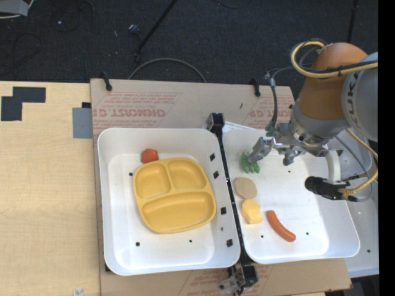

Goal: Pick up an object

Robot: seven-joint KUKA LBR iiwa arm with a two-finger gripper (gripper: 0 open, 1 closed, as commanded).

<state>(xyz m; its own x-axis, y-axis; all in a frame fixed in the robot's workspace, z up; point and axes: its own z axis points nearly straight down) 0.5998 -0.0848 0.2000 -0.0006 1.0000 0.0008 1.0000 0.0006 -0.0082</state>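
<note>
While the grey arm (345,97) with its orange band leans in from the right, its gripper (276,151) hangs over the far left part of the right bin (336,239), fingers spread well apart and nothing caught between them. The left finger (260,149) sits just above a small green toy (249,163), close enough that I can't tell whether it touches. Nearer to me in that same bin lie a round tan piece (245,187), a yellow block (251,211) just beside it, and an orange sausage-shaped toy (281,225) slanting off to the right. A black cylinder (326,187) juts from the arm over the bin's right side. In the left bin (117,239) rests a yellow divided plate (174,194), with a red-orange ball (149,156) at its far left corner, against the rim.
</note>
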